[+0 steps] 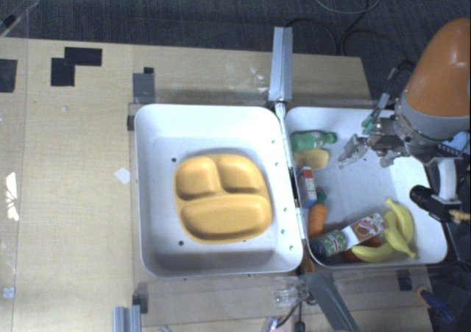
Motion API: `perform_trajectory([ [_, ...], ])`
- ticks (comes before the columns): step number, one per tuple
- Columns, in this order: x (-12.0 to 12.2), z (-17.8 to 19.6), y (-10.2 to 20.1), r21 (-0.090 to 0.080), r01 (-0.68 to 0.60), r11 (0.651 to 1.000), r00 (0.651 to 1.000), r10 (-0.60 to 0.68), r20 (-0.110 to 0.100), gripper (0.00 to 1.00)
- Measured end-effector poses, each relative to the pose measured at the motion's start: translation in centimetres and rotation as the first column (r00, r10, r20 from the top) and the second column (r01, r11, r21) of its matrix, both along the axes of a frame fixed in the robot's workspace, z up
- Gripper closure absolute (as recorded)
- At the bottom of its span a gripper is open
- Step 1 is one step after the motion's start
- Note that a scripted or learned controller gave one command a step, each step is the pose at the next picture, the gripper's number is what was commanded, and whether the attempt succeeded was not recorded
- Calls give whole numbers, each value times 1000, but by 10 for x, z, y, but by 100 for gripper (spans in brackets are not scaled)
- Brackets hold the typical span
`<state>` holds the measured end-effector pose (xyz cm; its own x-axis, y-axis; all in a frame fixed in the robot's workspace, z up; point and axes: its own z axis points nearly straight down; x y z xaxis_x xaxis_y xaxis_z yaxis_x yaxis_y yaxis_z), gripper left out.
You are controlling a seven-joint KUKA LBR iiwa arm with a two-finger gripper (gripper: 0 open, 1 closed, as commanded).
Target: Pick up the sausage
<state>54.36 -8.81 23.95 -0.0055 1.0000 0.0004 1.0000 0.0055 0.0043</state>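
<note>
My gripper (368,155) hangs over the upper middle of the right bin (412,183), open, with nothing between its fingers. A dark red piece that looks like the sausage (377,240) lies at the bin's front, mostly hidden under a labelled bottle (347,236) and pressed against the bananas (397,231). The gripper is well behind this cluster and apart from it.
Along the right bin's left wall lie a green item (313,139), a yellow item (316,157), a small tube (307,185) and a carrot (316,219). The left bin (158,176) holds a yellow divided tray (221,196). A metal divider post (282,58) stands between the bins.
</note>
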Motion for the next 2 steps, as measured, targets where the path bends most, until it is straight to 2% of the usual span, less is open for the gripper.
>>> perform_trajectory([
  [1,62,-149,-23,-3,-12,1000,1000,12,12,0],
  [2,27,-150,-38,3,166,986,986,-166,8,0],
])
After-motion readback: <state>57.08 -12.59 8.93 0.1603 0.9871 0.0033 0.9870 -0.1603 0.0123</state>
